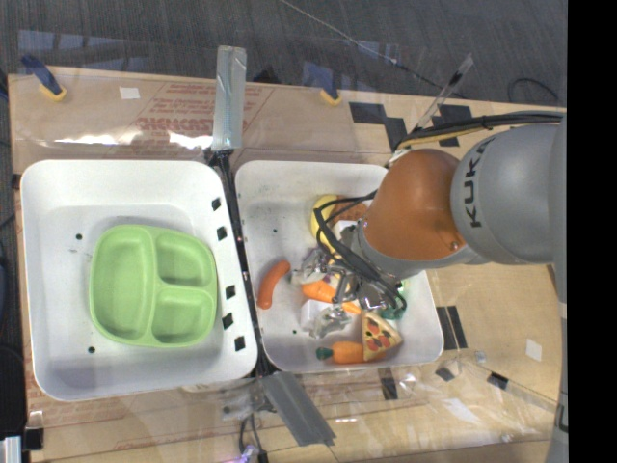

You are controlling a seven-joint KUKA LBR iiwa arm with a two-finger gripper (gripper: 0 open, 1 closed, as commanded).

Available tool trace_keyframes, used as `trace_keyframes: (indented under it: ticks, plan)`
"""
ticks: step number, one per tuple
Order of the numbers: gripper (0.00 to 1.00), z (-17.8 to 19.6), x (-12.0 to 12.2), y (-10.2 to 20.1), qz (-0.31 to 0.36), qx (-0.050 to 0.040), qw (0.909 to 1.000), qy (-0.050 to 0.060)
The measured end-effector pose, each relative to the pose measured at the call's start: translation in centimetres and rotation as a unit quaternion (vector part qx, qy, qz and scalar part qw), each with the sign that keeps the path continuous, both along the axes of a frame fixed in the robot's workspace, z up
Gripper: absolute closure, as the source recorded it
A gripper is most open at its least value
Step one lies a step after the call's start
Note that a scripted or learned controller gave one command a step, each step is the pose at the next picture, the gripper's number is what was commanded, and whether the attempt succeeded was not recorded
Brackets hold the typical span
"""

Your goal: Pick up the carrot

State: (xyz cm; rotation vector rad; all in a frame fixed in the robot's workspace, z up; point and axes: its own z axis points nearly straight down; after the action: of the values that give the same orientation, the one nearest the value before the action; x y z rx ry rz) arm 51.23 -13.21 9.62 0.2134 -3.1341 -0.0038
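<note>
A carrot (347,353), orange with a green tip on its left, lies against the front wall of the right bin (265,191). My gripper (326,292) hangs low over the middle of that bin, under the arm's orange band (415,215), a short way behind the carrot. A second orange piece (316,290) sits right at the gripper's silvery tip, and I cannot make out what it is. The arm hides the bin's right part.
A red-orange sausage (273,284) lies left of the gripper. A pizza slice (379,336) rests beside the carrot, a green item (392,307) behind it and a yellow item (326,208) at the back. The left bin (48,191) holds a green divided plate (152,285).
</note>
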Motion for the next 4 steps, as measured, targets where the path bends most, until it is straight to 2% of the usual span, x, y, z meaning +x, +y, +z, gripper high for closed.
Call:
trace_keyframes:
  ticks: [1,2,3,4]
  plan:
    - [1.00,0.8,0.1,0.2,0.005,-0.0005,1.0000,0.000]
    - [1.00,15.7,0.9,-2.5,0.067,-0.0039,0.9977,-0.007]
    - [1.00,29.6,0.6,-5.4,0.210,-0.0054,0.9777,-0.007]
    - [1.00,24.4,2.3,-7.1,0.385,-0.0002,0.9228,0.000]
